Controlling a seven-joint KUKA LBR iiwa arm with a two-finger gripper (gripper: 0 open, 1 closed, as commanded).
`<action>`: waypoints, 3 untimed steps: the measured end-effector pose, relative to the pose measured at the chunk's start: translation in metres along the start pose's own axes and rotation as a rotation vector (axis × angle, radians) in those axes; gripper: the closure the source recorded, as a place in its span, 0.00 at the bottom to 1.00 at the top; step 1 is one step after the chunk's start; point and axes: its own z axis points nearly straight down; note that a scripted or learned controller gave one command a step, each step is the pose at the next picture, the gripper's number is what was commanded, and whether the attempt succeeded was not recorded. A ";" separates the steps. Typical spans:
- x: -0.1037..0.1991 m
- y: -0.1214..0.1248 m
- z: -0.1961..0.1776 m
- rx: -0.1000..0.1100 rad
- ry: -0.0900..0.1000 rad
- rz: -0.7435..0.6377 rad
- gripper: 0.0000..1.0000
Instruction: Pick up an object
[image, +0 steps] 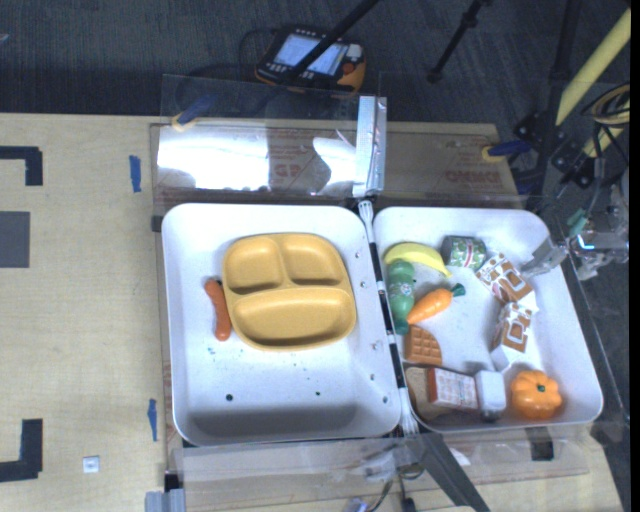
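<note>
The right bin (575, 330) holds a yellow banana (415, 257), a green bottle-like item (401, 290), an orange carrot (432, 303), a brown waffle (422, 345), a small brown carton (455, 388), an orange bell pepper (535, 393), a green and white packet (464, 250) and two brown-and-white snack packets (508, 280) (514, 327). My gripper (572, 250) hovers at the right bin's far right rim, just right of the upper snack packet. Nothing shows held in it.
In the left bin (190, 300) lie a yellow divided plate (288, 289) and an orange-red sausage (218, 308) beside its left side. A clear plastic panel (260, 150) stands behind the bins. A handheld controller (310, 58) rests beyond the bench.
</note>
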 end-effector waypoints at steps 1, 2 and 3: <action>0.072 0.062 0.035 -0.004 -0.003 0.047 0.00; 0.068 0.082 0.096 -0.031 -0.011 0.016 0.00; 0.106 0.102 0.105 -0.014 -0.004 0.175 0.00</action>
